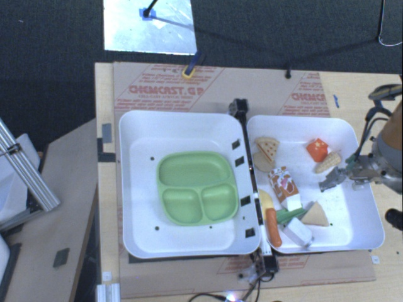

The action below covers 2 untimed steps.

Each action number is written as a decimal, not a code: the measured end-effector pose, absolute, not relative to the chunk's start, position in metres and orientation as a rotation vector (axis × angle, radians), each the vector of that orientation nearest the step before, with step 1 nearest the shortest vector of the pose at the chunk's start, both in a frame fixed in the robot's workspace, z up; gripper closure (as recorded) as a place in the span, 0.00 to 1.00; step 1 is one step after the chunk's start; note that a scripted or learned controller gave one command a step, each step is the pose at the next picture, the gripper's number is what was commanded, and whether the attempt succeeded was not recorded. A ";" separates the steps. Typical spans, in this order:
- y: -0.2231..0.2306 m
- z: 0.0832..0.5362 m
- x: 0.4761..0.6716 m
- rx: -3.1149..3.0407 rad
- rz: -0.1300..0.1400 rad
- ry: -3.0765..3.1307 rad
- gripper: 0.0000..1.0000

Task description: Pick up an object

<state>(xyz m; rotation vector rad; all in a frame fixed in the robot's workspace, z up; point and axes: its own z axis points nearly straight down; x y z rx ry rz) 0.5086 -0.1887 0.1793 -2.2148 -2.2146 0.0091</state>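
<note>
The right bin [364, 222] holds several toy foods. A tan sandwich wedge [268, 148] and a brown round piece [261, 161] lie at its far left. An orange-red cube [317, 149] and a beige peanut-shaped piece [327, 162] sit toward the far right. A red-and-white carton [284, 185] lies in the middle. Along the near left are a yellow banana [267, 200], an orange carrot [273, 227], a green piece [289, 215], a tan wedge [317, 214] and a white block [297, 231]. My gripper [330, 180] hangs over the bin's right side, just below the beige piece.
The left bin [135, 143] holds a green divided plate [195, 187]. A black clip strip [247, 168] runs between the two bins. The arm enters from the right edge at mid height. A shiny metal sheet [149, 17] lies on the floor beyond the bench.
</note>
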 end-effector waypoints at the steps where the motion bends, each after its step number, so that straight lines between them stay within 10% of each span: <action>1: -0.188 0.185 0.512 -2.218 -0.001 -2.226 0.00; 2: -0.191 0.123 0.514 -2.218 0.002 -2.221 0.00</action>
